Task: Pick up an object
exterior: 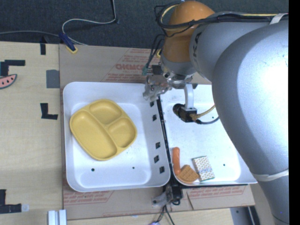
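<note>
A yellow divided plate (pixel 103 128) lies in the left bin (pixel 112 179). Near the front-left corner of the right bin (pixel 220 146) are an orange carrot-like stick (pixel 176 157), a brown waffle-like piece (pixel 188 174) and a small patterned packet (pixel 203 167), close together. My gripper (pixel 153 89) hangs below the orange band (pixel 180 32), at the far end of the wall between the two bins. It is well away from the plate and from the three small items, and I see nothing in it.
The big grey arm (pixel 253 93) covers the right half of the right bin. A black cable fitting (pixel 185 112) hangs under the wrist. Cardboard (pixel 103 64) lies beneath the bins, and cables (pixel 89 22) run along the back.
</note>
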Tool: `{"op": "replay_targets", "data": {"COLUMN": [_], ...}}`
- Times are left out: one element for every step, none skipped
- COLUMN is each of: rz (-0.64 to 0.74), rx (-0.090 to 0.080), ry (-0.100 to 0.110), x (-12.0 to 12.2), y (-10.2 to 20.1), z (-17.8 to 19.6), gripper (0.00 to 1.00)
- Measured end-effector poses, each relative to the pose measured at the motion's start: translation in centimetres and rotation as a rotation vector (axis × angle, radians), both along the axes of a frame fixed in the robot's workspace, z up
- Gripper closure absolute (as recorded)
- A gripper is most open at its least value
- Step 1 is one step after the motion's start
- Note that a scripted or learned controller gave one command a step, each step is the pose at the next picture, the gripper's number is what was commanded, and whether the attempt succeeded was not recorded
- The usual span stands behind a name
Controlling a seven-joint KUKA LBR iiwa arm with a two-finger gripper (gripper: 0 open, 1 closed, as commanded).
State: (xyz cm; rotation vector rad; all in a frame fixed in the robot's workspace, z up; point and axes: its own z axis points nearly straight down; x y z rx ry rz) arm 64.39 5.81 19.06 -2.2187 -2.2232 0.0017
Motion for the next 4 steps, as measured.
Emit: {"op": "replay_targets", "data": {"rz": [0.001,0.002,0.0,0.0], "rx": [0.001,0.001,-0.001,-0.001], "ry": [0.002,0.0,0.003,0.0], "x": [-6.8,-11.0,-14.6,-10.5], "y": [10.1,17.6,17.5,17.5], "z": [-4.3,5.5,1.9,4.3], "gripper": [1.0,1.0,1.0,1.0]}}
